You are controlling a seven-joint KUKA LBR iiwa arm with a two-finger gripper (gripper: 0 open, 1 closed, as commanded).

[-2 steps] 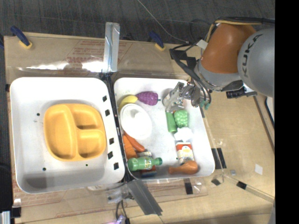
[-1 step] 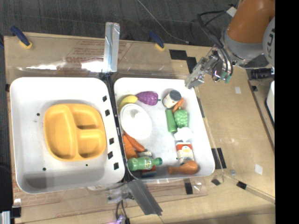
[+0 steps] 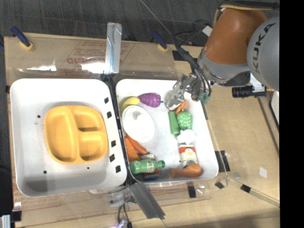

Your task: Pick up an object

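Hovering over the far right corner of the right bin (image 3: 209,141), claw (image 3: 173,100) with finger state impossible to tell, sitting just above an orange carrot (image 3: 181,107) and a green cucumber (image 3: 173,122) lying lengthwise toward the near side.

Legible text: "KUKA", dark capital letters running up the grey arm casing (image 3: 266,42) at upper right, partly cut by the curve of the housing. Faint reddish printing on the clear sheet (image 3: 90,56) taped over the counter behind the bins; too washed out to read. White bottle (image 3: 188,152) with a red-and-orange label in the right bin; wording too small to read.
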